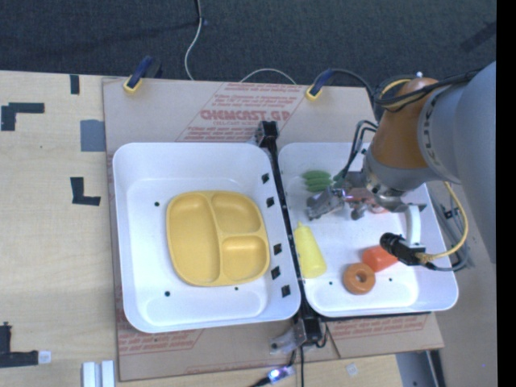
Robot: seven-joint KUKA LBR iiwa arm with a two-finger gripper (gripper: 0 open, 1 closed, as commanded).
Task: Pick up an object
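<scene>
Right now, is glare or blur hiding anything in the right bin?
Camera view: even light, soft shadows, no harsh glare on the right white plastic bin; the brown ring-shaped doughnut toy and yellow rounded block read sharp; the pincer near the green leafy toy is slightly smeared and cluttered.

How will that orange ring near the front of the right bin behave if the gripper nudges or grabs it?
The orange ring lies flat, so it probably won't roll when nudged; more likely it slides on the smooth white bin. Its rounded outer edge may slip from a pinch, so gripping across the rim through the hole looks safer. It sits close to the orange-red block, which a push might shift.
</scene>
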